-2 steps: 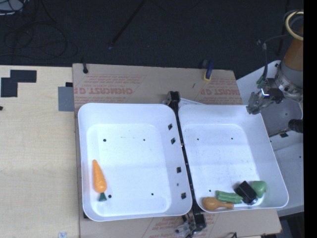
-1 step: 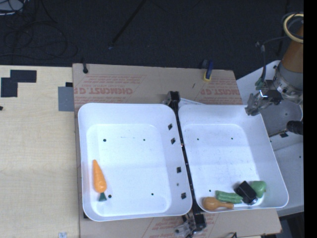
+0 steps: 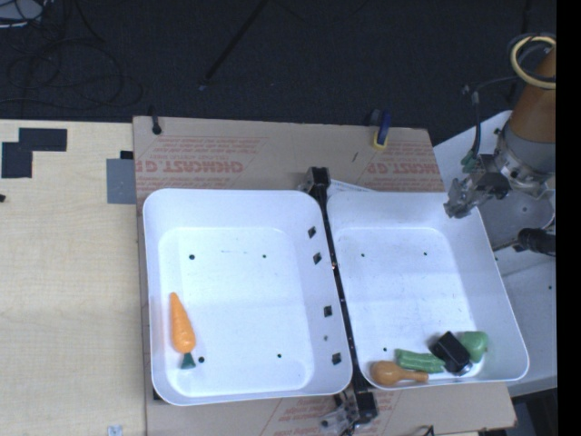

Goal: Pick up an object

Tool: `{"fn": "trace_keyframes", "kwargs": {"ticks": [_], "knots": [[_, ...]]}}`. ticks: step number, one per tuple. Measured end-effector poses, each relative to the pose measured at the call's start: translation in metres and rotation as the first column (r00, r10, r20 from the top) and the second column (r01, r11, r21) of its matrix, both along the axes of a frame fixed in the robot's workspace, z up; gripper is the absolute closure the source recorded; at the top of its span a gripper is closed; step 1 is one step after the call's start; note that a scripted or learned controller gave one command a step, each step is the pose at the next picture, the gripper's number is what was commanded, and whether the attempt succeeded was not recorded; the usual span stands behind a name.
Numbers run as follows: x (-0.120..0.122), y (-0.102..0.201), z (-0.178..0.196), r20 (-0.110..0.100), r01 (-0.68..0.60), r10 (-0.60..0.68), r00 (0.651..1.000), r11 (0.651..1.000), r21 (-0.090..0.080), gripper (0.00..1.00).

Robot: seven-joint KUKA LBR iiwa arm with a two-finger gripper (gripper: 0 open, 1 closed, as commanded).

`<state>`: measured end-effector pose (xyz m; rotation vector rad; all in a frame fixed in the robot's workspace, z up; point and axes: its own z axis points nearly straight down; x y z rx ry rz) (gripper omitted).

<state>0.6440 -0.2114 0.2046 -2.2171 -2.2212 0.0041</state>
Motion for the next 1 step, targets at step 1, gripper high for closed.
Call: {"fn": "trace_keyframes", "kwargs": {"ticks": [1], "knots": [[0.0003,-0.0024,0.038,0.007,0.001,-0.001,1.0,1.0,-0.002,1.0]]}}
